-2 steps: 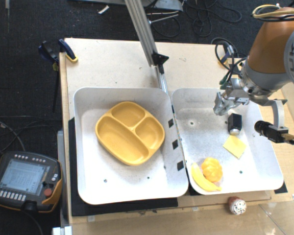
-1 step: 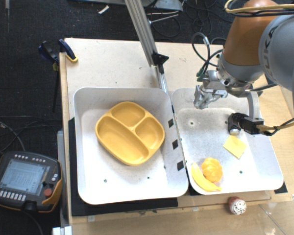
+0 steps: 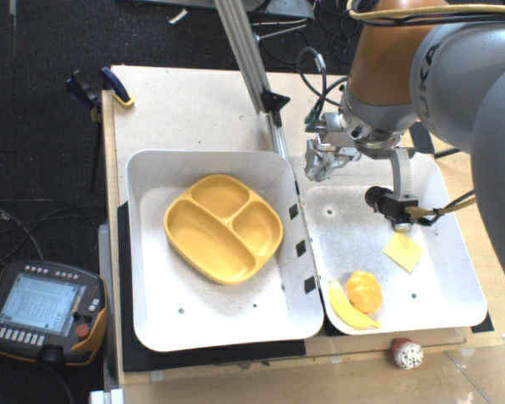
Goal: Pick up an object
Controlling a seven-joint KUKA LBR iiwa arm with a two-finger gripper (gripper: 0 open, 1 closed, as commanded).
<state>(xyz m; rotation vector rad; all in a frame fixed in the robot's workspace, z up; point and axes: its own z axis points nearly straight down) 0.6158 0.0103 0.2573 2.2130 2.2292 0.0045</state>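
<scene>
gripper (image 3: 320,165) over right bin (image 3: 454,305) 11 o'clock corner, finger gap unclear, can't tell grip; yellow square (image 3: 402,252) at centre.

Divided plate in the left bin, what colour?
Yellow, all over. The divided plate shows best in the camera view, lying in the left bin.

You are looking at divided yellow plate (image 3: 224,227): smooth plastic, soft sheen. White bins (image 3: 227,318): matt plastic, faintly speckled. Bench top (image 3: 185,112): pale, matt, wood-like board. Arm casing (image 3: 471,66): smooth grey, satin finish; orange band (image 3: 391,49) showing glossy. Gripper (image 3: 320,165): bare shiny metal. Yellow square (image 3: 403,252): flat, matt.
</scene>
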